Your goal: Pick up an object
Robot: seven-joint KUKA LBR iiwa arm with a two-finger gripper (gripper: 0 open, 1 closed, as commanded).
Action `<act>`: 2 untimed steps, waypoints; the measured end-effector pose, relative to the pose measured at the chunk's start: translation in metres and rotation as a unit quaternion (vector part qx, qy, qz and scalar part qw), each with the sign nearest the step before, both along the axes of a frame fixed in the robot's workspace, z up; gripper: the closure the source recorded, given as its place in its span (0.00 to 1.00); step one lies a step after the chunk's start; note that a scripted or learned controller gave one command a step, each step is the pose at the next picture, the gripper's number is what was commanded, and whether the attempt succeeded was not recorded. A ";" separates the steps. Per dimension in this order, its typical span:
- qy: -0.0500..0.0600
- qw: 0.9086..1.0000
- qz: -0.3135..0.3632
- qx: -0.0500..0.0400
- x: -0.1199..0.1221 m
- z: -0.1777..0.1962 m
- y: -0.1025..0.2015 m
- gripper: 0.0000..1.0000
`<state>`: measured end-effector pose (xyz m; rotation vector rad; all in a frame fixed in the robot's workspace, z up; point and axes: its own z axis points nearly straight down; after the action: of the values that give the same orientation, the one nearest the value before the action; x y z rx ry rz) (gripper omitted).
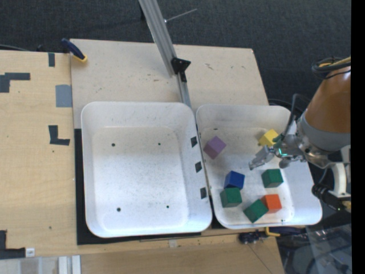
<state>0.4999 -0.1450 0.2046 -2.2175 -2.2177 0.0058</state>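
The right bin [245,114] holds several small blocks. A purple one [215,146] lies at its left, and a yellow one [268,137] sits right beside the gripper's wrist. A blue block [234,180] and a green block [231,197] sit together in the middle. Another green block [272,178] lies on the right. A third green block [256,210] and an orange one [273,202] rest near the front rim. My gripper [268,164] hangs low over the bin between the yellow block and the right green block. It is open, with nothing between its spread fingers.
The left bin [91,153] adjoins the right one. A slanted metal bar [162,33] runs down to the gap between the bins. A blue and yellow tool [74,49] lies at the bench's back left. The arm's orange band [333,101] sits over the right bin's edge.
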 end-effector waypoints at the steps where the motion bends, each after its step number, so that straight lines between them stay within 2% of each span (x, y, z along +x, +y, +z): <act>1: -0.002 1.000 0.001 0.000 0.001 0.002 0.000 0.00; 2: 0.001 1.000 0.000 0.000 -0.003 -0.062 -0.001 0.00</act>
<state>0.4967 -0.1464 0.1430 -2.2159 -2.2165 0.0080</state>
